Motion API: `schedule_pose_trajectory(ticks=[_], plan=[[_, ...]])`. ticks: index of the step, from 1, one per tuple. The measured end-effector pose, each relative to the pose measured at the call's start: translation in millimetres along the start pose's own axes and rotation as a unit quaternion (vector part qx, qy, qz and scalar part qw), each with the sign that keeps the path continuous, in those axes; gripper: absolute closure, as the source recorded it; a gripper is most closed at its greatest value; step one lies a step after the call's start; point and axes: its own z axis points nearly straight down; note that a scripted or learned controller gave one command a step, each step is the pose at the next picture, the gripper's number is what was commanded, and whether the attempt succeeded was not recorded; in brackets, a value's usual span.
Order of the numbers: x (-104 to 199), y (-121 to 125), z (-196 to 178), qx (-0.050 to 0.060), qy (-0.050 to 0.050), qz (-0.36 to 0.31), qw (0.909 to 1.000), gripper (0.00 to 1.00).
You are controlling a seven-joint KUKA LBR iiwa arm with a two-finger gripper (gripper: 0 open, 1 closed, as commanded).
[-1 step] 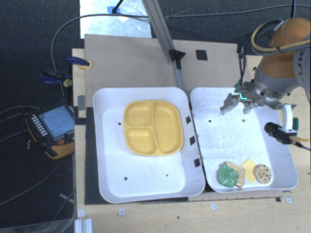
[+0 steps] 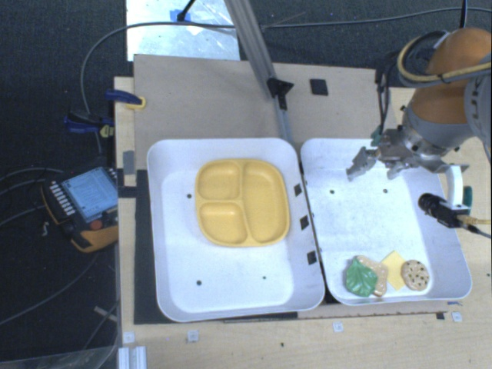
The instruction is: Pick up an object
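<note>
Left bin — holds a yellow divided plate, lying flat toward the bin's far side; we judge it wide and shallow, a poor fit for a two-finger pinch.

Right bin — its near edge carries three small items packed close: a green leaf-shaped piece, a yellow wedge just beside it, and a round speckled cookie at the right.

Risks, in our judgement: the items touch or nearly touch, so a descent may nudge one aside or catch two; they also sit by the bin wall, which could block a finger.

Hand — over the right bin's far side, well apart from the cluster, fingers spread, grasping nothing.
</note>
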Motion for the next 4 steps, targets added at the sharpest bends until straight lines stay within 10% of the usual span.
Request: schedule_pose_trajectory(ticks=[3, 4], plan=[[3.5, 12.1, 121.0, -0.001, 0.000, 0.000, 1.0000, 0.00], [2.0, 14.2, 107.6, -0.005, -0.002, 0.000, 1.0000, 1.00]])
